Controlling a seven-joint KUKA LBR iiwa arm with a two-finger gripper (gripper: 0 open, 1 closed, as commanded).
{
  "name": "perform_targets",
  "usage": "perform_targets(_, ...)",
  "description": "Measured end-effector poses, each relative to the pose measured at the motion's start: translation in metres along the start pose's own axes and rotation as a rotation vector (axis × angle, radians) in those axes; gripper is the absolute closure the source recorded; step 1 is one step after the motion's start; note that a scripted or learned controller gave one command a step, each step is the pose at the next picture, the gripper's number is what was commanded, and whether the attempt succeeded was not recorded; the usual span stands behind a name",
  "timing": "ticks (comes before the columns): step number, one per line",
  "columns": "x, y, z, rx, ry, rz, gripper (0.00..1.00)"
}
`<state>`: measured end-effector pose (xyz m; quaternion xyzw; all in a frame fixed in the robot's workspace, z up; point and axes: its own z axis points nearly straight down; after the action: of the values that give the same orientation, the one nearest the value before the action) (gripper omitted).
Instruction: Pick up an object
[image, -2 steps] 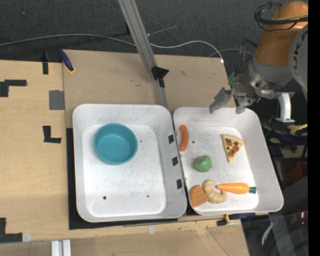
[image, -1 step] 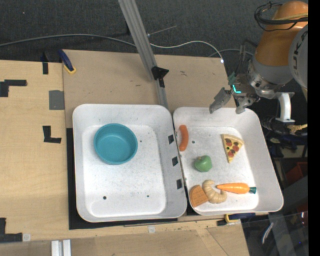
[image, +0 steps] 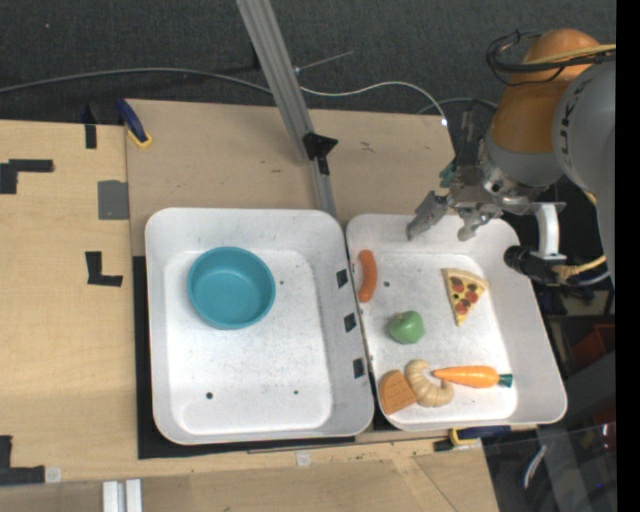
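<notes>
From above, the right bin (image: 530, 330) holds all the toy food. Taking the green pepper (image: 405, 326) near that bin's middle as the marker: a sausage (image: 366, 275) lies up and to its left, lengthwise along the bin's left wall; a pizza slice (image: 464, 295) lies to its upper right, tip pointing down; a croissant (image: 428, 384) sits just below it, touching a waffle-like orange piece (image: 397, 391) on the croissant's left; a carrot (image: 470, 377) lies below and to the right of the pepper, its pointed end against the croissant and its green stub toward the bin's right side.

The gripper (image: 446, 222) hangs over the bin's far edge, well above and to the right of the pepper, apart from every piece of food. Its two fingers are spread wide with nothing between them.

Left of the pepper, past the dividing walls, the left bin (image: 170, 380) carries a teal bowl (image: 232, 287), upright, in its upper left part.
</notes>
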<state>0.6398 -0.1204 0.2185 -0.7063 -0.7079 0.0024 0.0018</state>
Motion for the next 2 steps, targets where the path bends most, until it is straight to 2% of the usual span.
perform_targets(1, 0.008, 0.005, 0.059, 0.001, 0.001, 0.000, 0.00)
perform_targets(2, 0.000, 0.008, 0.112, 0.002, 0.000, 0.001, 0.00)
